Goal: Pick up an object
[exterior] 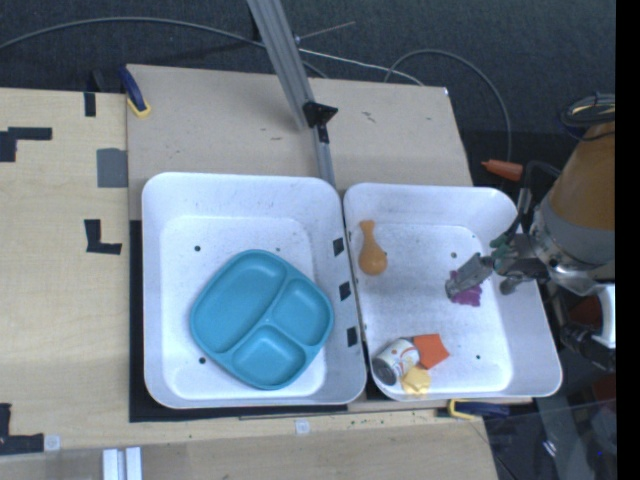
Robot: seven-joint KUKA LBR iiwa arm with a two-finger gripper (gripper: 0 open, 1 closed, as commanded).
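Observation:
The right bin (500,208) holds several small objects. A purple lump (465,291) lies near its right side. An orange gourd-shaped toy (372,252) rests by the bin's left wall. At the front sit an orange block (432,348), a white-and-grey round object (393,361) and a small yellow piece (416,378). My gripper (487,276) reaches in over the right rim, tilted, just above and right of the purple lump. Its fingers look spread apart, with one dark finger (470,268) lying over the lump's top edge. Nothing is visibly held between them.
A blue divided plate (262,318) lies in the left bin (160,268). A grey metal pole (285,53) slants in from the top and ends near the ridge between the bins. Cables run across the dark floor behind the bench.

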